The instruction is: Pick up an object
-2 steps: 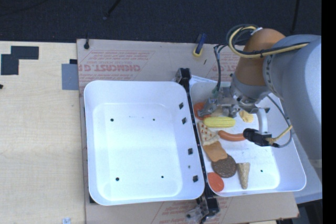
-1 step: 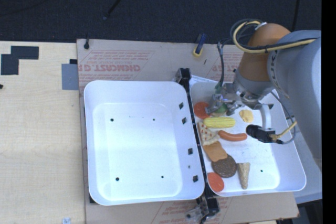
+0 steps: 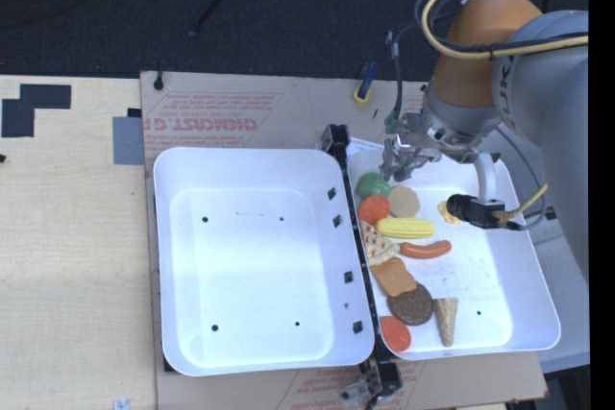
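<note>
The gripper [image 3: 396, 163], whose state I cannot tell, hangs over the right bin's [image 3: 524, 302] far left corner, just above the green toy vegetable [image 3: 373, 184], with the yellow corn cob [image 3: 406, 228] lying crosswise nearer the camera.

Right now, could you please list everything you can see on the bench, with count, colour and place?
Bins: two, white, side by side.
Green round piece: one, right bin, far end.
Beige round piece: one, beside the green one.
Corn cob: one, yellow, right bin middle.
Sausage: one, orange-red, below the corn.
Dark round cookie: one, brown, near end.
Cone: one, tan, near end.
Red pieces: two, along the right bin's left wall.
Arm: grey and orange, over the right bin.
Gripper: above the green piece.
</note>
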Available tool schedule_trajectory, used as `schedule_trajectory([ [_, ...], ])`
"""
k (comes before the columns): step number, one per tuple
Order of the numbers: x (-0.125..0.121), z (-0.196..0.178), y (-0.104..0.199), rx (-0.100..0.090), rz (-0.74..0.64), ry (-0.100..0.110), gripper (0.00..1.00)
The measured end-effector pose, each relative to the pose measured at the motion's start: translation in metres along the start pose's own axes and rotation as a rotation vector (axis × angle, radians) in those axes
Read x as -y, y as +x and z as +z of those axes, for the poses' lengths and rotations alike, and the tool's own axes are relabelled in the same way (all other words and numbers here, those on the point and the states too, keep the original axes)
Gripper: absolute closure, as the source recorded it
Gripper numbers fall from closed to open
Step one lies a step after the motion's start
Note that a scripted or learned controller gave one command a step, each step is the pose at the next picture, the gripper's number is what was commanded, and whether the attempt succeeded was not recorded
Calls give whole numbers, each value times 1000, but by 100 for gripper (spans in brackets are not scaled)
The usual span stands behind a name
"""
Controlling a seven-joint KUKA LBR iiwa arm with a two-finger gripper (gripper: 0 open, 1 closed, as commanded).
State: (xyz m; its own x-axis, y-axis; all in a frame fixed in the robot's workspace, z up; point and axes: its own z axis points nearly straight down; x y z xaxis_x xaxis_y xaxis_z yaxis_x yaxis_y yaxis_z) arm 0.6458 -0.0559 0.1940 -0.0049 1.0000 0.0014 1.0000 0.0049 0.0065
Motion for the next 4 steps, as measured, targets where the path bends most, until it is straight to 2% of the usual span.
schedule_trajectory([
  [1, 34, 71, -42, 1, 8, 17, 100],
  [2, 31, 67, -41, 1, 7, 10, 0],
  [3, 1, 106, -28, 4, 4, 5, 0],
  [4, 2, 91, -29, 1, 6, 12, 100],
])
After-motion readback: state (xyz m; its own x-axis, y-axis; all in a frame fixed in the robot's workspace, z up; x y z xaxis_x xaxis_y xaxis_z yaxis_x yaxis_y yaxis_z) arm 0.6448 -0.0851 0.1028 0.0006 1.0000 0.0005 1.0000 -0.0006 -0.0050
